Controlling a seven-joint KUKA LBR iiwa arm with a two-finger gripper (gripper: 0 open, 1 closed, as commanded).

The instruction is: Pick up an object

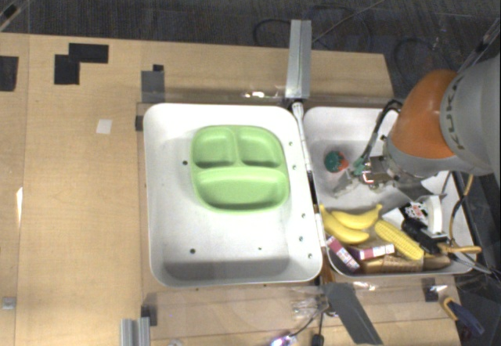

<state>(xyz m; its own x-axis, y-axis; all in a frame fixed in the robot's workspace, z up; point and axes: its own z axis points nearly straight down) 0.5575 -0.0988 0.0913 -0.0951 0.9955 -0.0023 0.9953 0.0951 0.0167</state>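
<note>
Even overhead light, soft shadow along left bin inner wall (mild glare), focus slightly soft.

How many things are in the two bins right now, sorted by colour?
Green: 2, divided plate in the left bin, small round item in the right bin
Yellow: 2, bananas, corn cob
Dark or mixed: at least 3 along the near wall, too cluttered to separate
Total: at least 7

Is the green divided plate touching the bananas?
Apart. The camera view shows the green divided plate in the left bin, while the bananas lie in the right bin.
</note>
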